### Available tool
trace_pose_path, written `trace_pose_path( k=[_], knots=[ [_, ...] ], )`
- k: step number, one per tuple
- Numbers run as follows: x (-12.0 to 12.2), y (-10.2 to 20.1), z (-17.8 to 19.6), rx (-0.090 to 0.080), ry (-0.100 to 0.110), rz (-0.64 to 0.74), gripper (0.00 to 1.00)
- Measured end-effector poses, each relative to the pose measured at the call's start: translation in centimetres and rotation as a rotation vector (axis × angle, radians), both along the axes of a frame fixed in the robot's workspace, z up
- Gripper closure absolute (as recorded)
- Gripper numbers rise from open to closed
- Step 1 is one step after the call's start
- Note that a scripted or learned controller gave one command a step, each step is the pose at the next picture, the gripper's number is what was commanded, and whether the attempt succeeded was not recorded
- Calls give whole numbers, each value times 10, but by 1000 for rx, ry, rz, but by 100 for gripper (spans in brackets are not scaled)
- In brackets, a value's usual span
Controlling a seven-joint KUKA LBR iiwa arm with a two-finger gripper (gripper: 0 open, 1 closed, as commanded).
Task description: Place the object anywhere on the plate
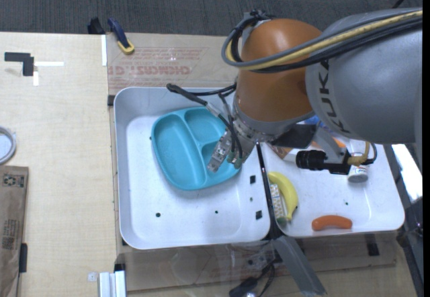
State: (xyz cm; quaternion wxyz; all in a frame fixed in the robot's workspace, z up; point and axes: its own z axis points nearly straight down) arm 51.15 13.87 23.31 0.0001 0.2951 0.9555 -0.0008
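- Far to the left of the plate (pixel 181 154), out on the bare worktop (pixel 60 121), a pale ring (pixel 4 144) and a brown paper packet (pixel 11 215) are lying outside both bins. I am ignoring them.
- The plate, blue and split into compartments, is sitting in the left bin (pixel 175 218) toward its far side, with bare white floor showing on its near side.
- The fingers (pixel 219 154) are hanging over the plate's right rim, where the plate comes closest to the wall between the bins. I am watching them from under the bulk of the arm (pixel 282 67), and I cannot tell whether they are wide, narrow or holding something.
- Just right of the plate, past the dividing wall, a banana (pixel 285 193) is lying in the right bin (pixel 379 205). Its long axis is running far to near, roughly along that wall.
- Further right of the plate and nearer the front, an orange sausage-shaped thing (pixel 331 223) is lying with its long axis running left to right.
- I am judging it two ways. If the fingers are carrying the object, it is already hanging over the plate and only needs lowering and letting go. If they are not, the banana is the nearest candidate, lying to the right of the fingers and toward the front, and I would be gripping across its width.
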Motion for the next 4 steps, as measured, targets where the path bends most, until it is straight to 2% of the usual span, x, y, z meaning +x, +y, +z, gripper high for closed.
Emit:
trace_pose_path(
  k=[1, 2, 3, 4],
  knots=[
    [0, 0, 0, 0, 0, 0, 0],
    [26, -38, -43, 0, 2, -32, 0],
    [27, -39, -34, -1, 0, -34, 100],
    [21, 32, -14, 1, -1, 36, 100]
  ],
)
